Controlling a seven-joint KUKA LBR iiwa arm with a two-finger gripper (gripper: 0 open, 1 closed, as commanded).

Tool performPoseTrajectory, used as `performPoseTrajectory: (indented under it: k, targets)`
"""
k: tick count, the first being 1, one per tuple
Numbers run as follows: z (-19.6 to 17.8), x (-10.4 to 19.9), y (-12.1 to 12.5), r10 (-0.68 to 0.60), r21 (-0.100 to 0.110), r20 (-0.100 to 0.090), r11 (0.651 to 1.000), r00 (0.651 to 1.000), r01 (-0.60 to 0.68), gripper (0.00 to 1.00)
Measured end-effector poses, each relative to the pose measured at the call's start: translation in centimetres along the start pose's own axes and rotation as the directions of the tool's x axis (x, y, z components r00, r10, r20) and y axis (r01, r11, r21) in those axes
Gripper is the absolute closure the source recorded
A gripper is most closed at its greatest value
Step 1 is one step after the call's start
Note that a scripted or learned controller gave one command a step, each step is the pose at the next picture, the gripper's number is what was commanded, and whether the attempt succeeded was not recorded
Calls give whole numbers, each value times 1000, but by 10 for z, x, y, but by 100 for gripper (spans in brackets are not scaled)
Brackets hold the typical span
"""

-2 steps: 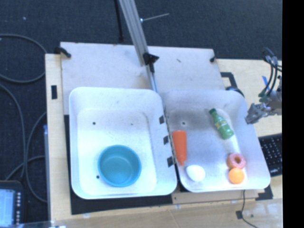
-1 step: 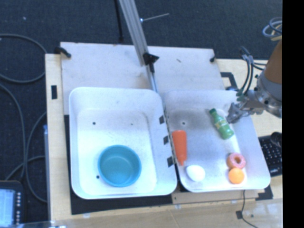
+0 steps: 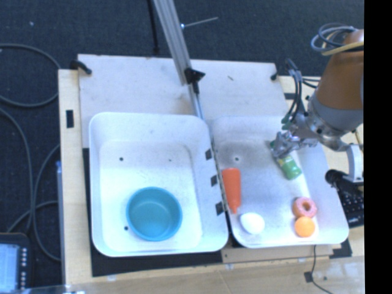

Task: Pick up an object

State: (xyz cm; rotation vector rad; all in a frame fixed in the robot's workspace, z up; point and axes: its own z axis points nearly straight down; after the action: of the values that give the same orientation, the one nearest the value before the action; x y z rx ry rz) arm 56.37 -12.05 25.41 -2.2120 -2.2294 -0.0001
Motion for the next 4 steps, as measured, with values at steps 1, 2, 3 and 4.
performPoseTrajectory:
  k: [1, 2, 3, 4]
  targets:
    - [-5, 51, 2, -2, 2, -3, 1000, 1000, 2, 100]
    - [10, 105, 10, -1, 6, -2, 1000, 1000, 1, 100]
    - [22, 159, 22, 0, 2, 1, 1000, 1000, 0, 100]
    - [8, 206, 34, -3, 1, -3, 1000, 1000, 3, 100]
